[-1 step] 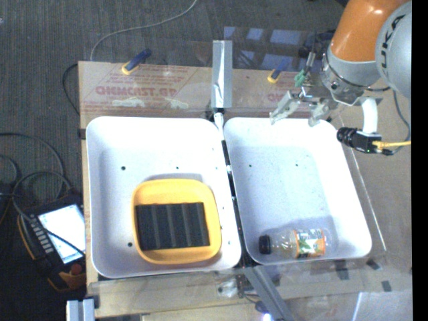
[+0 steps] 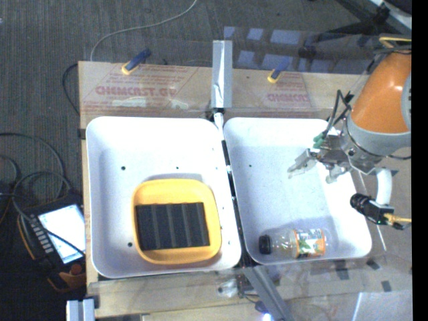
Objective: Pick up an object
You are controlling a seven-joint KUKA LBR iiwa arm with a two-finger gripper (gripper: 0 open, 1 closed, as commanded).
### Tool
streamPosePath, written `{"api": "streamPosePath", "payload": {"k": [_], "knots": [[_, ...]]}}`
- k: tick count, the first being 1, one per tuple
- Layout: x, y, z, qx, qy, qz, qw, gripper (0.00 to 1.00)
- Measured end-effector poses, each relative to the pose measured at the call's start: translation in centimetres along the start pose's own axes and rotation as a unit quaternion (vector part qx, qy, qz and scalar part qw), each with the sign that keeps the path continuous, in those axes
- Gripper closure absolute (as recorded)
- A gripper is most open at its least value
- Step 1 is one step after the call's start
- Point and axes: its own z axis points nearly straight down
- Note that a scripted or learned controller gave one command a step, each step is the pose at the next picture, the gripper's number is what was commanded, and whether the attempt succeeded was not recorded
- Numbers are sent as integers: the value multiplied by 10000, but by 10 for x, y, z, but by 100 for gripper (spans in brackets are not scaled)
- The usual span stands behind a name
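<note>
A small plastic bottle (image 2: 296,242) with a dark cap and an orange and green label lies on its side along the front wall of the right bin (image 2: 267,179). In the left bin (image 2: 114,152) a yellow square container (image 2: 176,222) with a black ribbed top rests near the front. My gripper (image 2: 313,169) hangs over the right side of the right bin, well behind the bottle. Its fingers are spread open with nothing between them.
The arm's orange band (image 2: 382,99) and grey wrist lean in over the right bin's far right corner. A metal divider (image 2: 221,79) stands behind the seam between the bins. Cables and a tablet (image 2: 57,227) lie on the floor to the left.
</note>
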Motion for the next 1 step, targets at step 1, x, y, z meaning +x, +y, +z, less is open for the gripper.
{"api": "streamPosePath", "payload": {"k": [1], "knots": [[-42, -44, -41, -8, 0, 330, 9995, 0]]}}
